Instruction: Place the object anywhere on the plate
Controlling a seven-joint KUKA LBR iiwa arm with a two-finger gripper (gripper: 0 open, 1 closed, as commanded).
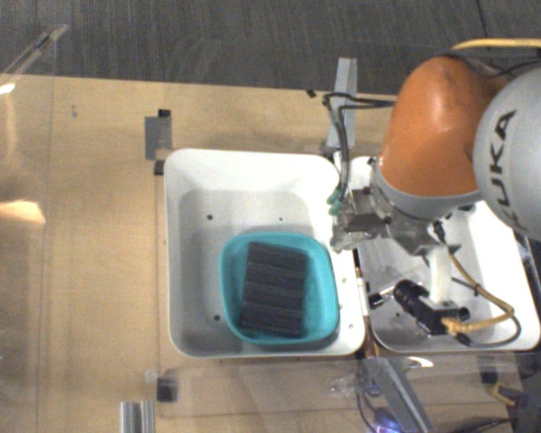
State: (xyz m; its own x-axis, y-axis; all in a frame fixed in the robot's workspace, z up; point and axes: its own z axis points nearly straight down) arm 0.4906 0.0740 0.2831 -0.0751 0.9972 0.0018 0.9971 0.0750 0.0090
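Gripper (352, 231) at the end of the robot arm is seen above the divide between the two white bins, at the left edge of the right bin (514, 242). It is largely covered from above by the wrist, so whether it is spread apart or closed together cannot be told. The arm (451, 133) is seen reaching in from the right, grey with a broad orange band, and much of the right bin is hidden beneath it.

Just left of the gripper, the left bin (185, 233) is found. A teal plate (232, 269), square with rounded corners and a raised rim, is set in the bin's near right part, close to the wall beside the gripper. The object, a dark grey ribbed block (273, 289), is laid flat on the plate, near its middle and a little tilted from the plate's edges. It is well inside the rim and apart from the gripper.

Both bins are borne by a pale wooden bench (72, 269), and dark carpet (207, 16) is seen beyond its far edge.
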